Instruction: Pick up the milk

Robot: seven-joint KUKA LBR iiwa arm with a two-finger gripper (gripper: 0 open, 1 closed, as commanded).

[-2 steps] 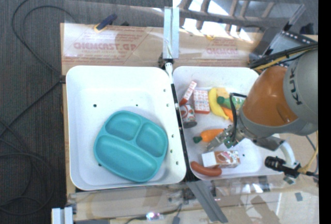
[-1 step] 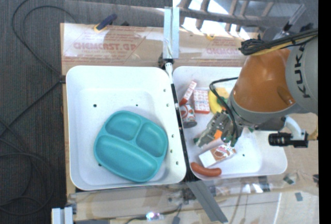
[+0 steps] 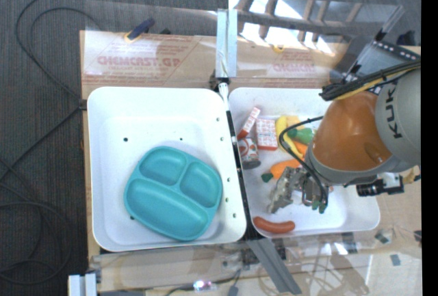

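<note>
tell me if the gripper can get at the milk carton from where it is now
Probably yes: the gripper hangs low in the right bin, the milk carton lies uncovered up-left of it, though crowded by a can and banana.

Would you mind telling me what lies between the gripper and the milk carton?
In the camera view, an orange carrot lies between the gripper and the milk carton.

The arm [image 3: 363, 134] covers much of the right bin [image 3: 356, 223] and parts of the food under it. The gripper [image 3: 295, 193] is blurred. The arm is cut off at the right edge.
</note>
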